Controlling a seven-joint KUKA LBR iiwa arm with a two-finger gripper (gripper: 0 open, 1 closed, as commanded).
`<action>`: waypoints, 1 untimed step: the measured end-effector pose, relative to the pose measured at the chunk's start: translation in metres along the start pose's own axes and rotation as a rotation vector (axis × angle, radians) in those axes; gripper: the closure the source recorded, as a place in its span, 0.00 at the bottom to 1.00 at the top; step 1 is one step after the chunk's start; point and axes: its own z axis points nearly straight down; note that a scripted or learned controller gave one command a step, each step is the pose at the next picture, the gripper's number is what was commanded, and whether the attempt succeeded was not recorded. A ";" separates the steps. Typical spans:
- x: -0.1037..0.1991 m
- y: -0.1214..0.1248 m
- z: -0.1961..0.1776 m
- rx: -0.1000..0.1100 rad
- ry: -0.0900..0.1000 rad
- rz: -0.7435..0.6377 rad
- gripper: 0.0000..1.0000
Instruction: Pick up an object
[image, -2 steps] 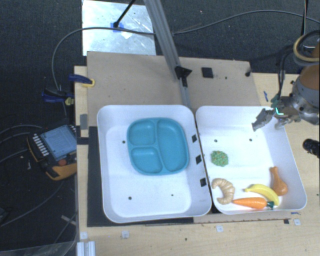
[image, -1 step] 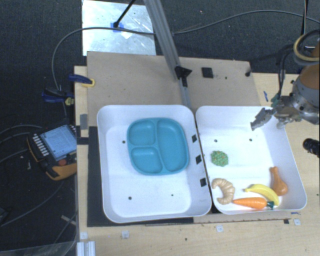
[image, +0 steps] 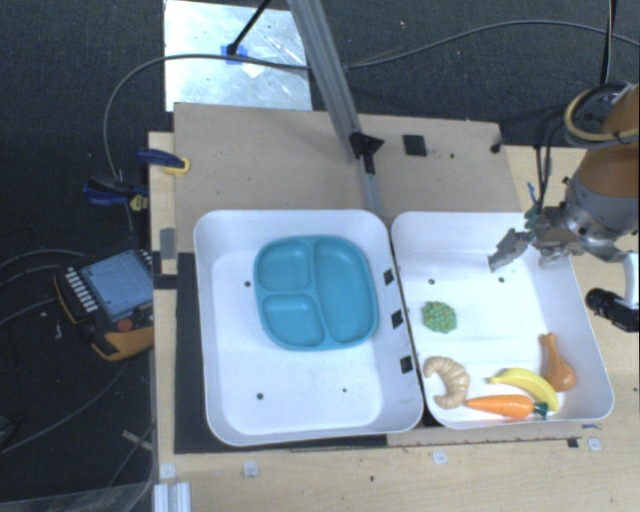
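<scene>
A grey pole (image: 332, 80) is slanting down over the tan worktop (image: 260, 160), ending near a black clamp (image: 366, 147), with a small black block (image: 415, 145) lying just beside it. Off the worktop's left edge a handheld pendant (image: 108, 300) with an orange body is resting on the dark floor, cables (image: 120, 90) looping around it. A shiny foil sheet (image: 235, 55) is lying beyond the far edge, and blue-and-yellow clamps (image: 140, 180) are gripping the left side.

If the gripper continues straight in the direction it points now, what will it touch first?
The gripper points left and slightly down over the right bin. It would likely meet that bin's bare white floor first, short of the broccoli. Depth is unclear.
</scene>
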 end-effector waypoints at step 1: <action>0.006 0.000 0.062 0.001 0.001 0.000 0.00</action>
